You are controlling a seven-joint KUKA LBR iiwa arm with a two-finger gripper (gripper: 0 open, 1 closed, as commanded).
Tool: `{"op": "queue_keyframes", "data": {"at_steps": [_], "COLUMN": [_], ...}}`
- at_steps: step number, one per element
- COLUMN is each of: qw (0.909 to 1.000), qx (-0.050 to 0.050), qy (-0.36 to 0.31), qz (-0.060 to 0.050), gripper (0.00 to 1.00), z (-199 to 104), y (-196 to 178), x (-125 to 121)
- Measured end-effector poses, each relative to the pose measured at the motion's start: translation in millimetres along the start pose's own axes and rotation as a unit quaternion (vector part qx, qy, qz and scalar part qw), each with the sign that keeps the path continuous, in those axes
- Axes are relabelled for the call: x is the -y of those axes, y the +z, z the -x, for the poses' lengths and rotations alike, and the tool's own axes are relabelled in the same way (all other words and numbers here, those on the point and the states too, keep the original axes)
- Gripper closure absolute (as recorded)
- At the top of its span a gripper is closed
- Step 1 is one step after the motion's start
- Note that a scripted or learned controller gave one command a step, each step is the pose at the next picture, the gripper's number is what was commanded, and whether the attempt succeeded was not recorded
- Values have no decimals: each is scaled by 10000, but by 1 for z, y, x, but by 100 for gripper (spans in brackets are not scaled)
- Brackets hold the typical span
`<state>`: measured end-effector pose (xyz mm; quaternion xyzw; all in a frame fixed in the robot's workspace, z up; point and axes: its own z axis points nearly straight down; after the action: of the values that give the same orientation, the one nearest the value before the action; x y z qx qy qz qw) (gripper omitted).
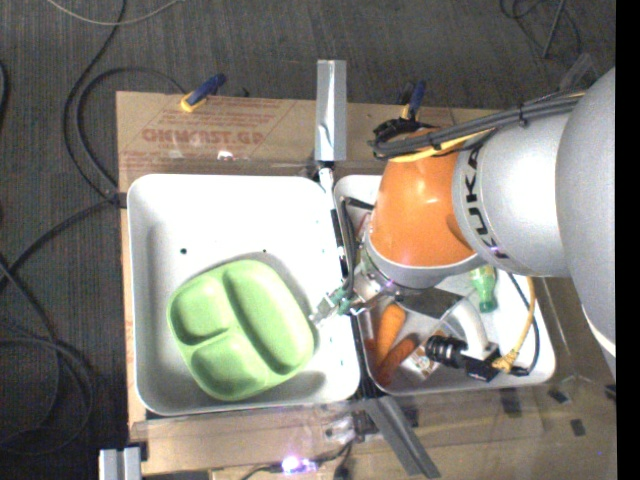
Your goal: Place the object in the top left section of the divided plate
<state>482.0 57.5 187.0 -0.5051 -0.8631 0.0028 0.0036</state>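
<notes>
A light green divided plate [240, 326] lies tilted in the left white bin [160, 208], with three sections and nothing in them. My gripper [338, 304] hangs low over the wall between the two bins, just right of the plate's right rim. The large grey arm with its orange band [420, 218] covers most of the right bin [540, 368]. Below the wrist, an orange carrot-like object [384, 332] lies in the right bin, with a second orange piece [403, 353] beside it. I cannot make out anything held in the gripper.
A small green object [484, 288] sits in the right bin behind the arm. A black connector with a yellow cable [470, 356] hangs by the wrist. The bins rest on a cardboard sheet [200, 133] held by blue clamps. A metal bar [330, 118] stands between the bins at the back.
</notes>
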Motion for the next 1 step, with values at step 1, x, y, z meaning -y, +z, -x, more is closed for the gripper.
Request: {"op": "queue_keyframes", "data": {"at_steps": [1], "qw": [9977], "qx": [28], "qy": [-678], "qz": [20], "gripper": [100], "z": [1], "y": [-227], "x": [-31]}}
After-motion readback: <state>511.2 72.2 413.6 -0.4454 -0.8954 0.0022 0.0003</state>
